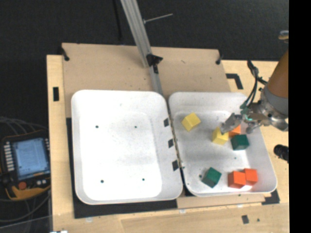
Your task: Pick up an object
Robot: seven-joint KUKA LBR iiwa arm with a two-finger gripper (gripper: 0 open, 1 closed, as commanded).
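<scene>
1. Camera view, looking down at a slant: the gripper (238,124) hangs low in the right bin (194,101), reaching in from the right; whether its fingers are spread or closed I cannot tell.
2. Directly under and around it sits a tight cluster: an orange cube (236,129) partly hidden beneath the tool, a yellow cube (219,137) just left, a green cube (239,142) just below.
3. Farther out: another yellow cube (191,122) lies alone, well apart to the left; a green cube (211,177) and two touching orange cubes (243,177) lie near the front wall.
4. To do this step well, I judge: centre on one cube, likely the orange one, so neighbours are not nudged; descend straight, close squarely on opposite faces, then lift slowly.
5. The left bin (82,130) sits alongside.
</scene>
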